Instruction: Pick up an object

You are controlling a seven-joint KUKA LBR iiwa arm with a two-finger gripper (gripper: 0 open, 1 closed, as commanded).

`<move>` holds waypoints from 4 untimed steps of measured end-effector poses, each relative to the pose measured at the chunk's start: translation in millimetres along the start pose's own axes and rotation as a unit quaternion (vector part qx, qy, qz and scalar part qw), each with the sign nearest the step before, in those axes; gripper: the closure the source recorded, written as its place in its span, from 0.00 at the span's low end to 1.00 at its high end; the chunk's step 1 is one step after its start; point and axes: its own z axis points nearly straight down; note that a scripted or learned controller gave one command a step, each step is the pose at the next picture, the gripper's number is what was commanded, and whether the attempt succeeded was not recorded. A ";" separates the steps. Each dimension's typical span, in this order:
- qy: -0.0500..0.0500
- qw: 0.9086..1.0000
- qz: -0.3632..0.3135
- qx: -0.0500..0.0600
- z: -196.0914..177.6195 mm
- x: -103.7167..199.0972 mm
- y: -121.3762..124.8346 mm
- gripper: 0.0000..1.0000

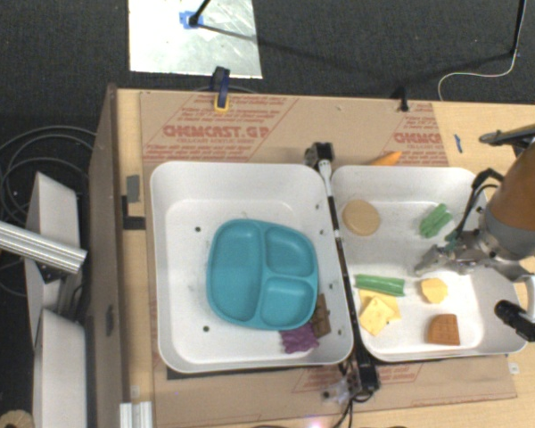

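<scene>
In the right bin [401, 182], my gripper [428, 263] hangs low at the right of centre, its tip just above a small yellow-orange chunk [434, 290]. A long green bean [380, 284] lies just to its left, with yellow cheese pieces [377, 313] below that. A brown toast-like piece [443, 329] sits near the front wall. Farther back are a tan round cookie [361, 218] and a light green piece [435, 220]. Nothing shows between the gripper's tips.
The left bin [183, 194] holds a teal divided plate [261, 273], with a purple piece [296, 339] and a brown piece [322, 319] at its front right. An orange carrot [385, 159] lies on the cardboard behind the right bin. The arm [522, 203] covers the right bin's right side.
</scene>
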 end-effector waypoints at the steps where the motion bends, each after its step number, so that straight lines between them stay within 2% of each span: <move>1: 0.000 1.000 -0.007 -0.008 -4.2 48.6 95.0 0.00; 2: -0.001 1.000 0.004 0.001 -0.9 -8.5 -39.9 0.00; 3: 0.001 1.000 -0.004 -0.002 -1.0 51.5 -51.2 0.00; 4: -0.001 1.000 -0.003 -0.005 -12.7 47.4 -49.1 1.00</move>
